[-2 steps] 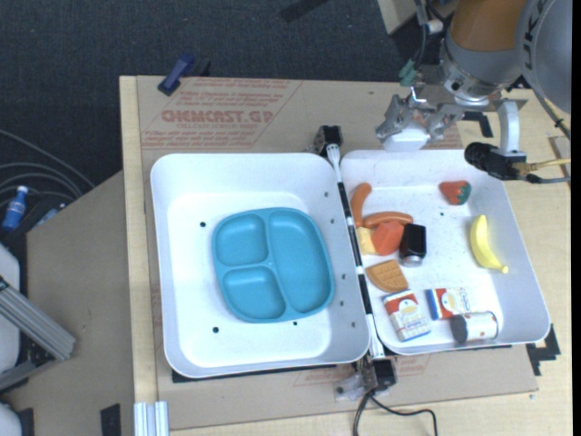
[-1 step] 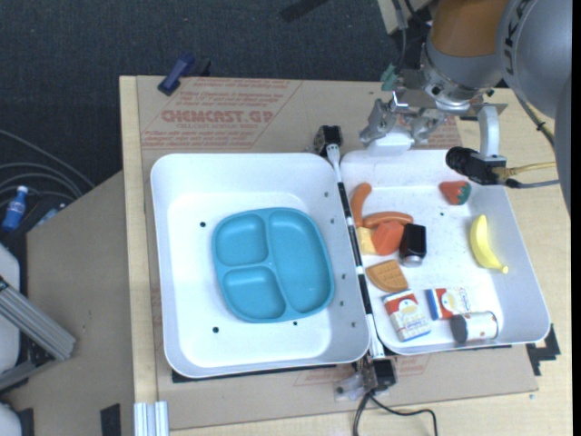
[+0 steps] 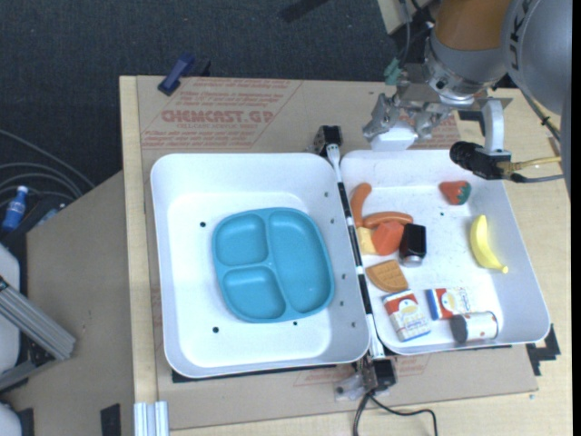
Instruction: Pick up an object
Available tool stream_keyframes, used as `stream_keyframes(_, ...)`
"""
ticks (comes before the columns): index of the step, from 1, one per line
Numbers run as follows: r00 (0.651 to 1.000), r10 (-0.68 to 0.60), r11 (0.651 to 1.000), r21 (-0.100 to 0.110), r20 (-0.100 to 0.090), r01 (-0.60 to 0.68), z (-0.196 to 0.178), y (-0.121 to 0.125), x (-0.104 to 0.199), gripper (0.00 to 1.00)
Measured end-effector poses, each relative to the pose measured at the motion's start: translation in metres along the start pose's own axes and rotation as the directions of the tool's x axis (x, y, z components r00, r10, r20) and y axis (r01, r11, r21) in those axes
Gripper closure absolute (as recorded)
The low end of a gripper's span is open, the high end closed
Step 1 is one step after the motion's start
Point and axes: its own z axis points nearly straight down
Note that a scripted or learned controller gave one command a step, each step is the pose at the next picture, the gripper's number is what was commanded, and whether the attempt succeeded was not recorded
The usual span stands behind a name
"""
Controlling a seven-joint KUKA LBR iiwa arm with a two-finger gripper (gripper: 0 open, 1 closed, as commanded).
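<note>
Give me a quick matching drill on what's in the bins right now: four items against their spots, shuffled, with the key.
Items:
1. blue divided plate
2. banana
3. strawberry
4. end effector

Places:
A. right bin, along its right side
B. above the far rim of the right bin
C. middle of the left bin
D. right bin, far right corner area

Pairs: 1-C, 2-A, 3-D, 4-B

The brown board [image 3: 272, 107] under the bins bears red print reading "CHEMCAST GP"; its smaller lines are too blurred to read.
</note>
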Motion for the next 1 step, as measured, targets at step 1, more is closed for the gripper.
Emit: stream_keyframes(1, 1.0, 0.0, 1.0, 0.0, 0.0, 0.0, 0.0002, 0.0, 0.0, 0.0)
